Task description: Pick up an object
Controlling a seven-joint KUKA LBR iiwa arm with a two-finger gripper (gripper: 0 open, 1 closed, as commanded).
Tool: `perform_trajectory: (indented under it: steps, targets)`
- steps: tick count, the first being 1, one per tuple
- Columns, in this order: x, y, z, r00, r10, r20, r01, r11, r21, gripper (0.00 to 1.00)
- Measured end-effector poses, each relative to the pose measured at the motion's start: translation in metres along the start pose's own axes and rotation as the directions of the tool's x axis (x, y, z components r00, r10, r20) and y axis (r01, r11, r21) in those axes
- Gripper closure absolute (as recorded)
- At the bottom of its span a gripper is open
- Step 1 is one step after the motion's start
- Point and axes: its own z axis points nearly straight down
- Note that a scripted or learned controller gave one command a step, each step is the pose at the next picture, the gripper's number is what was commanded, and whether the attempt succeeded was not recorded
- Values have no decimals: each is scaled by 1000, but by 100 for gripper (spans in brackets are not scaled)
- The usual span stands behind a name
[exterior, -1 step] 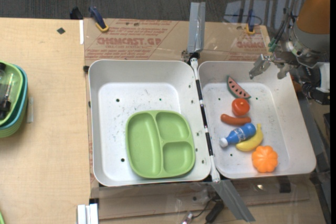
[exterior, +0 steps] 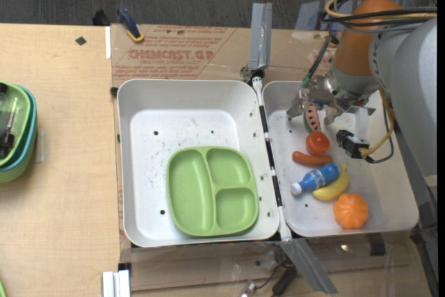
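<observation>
- Camera view: you see two white bins side by side on the bench, the left bin (exterior: 132, 149) and the right bin (exterior: 389, 212).
- Left bin: a green tray (exterior: 212, 189) with three compartments lies flat toward its near side.
- Right bin: the loose items sit in a cluster toward the middle and the near part.
- Tomato (exterior: 318, 142): small, red-orange, farthest back of the cluster.
- Carrot (exterior: 311, 159): orange-red, lying flat just in front of the tomato.
- Bottle (exterior: 316, 178): blue with a white cap, on its side, touching the banana (exterior: 332, 188) just beside it.
- Orange (exterior: 350, 211): nearest the front wall, close to the banana's end.
- Arm: it reaches in from the right (orange band above the wrist), with the gripper (exterior: 312, 115) over the back part of the right bin.
- Fingers: a red-and-dark piece shows at the tip, but you cannot tell from here whether they are apart or together.
- The gripper stands behind the tomato, near it but not touching any item that you can make out.
- Far left of the bench: a stack of green containers (exterior: 15, 132) at the edge.
- Behind the bins: a cardboard sheet (exterior: 174, 52) with red print.
</observation>
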Motion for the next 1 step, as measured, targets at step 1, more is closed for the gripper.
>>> perform_trajectory:
  steps: [1]
  targets:
    - [0, 0, -9, 1000, -3, 2, 3, 1000, 0, 100]
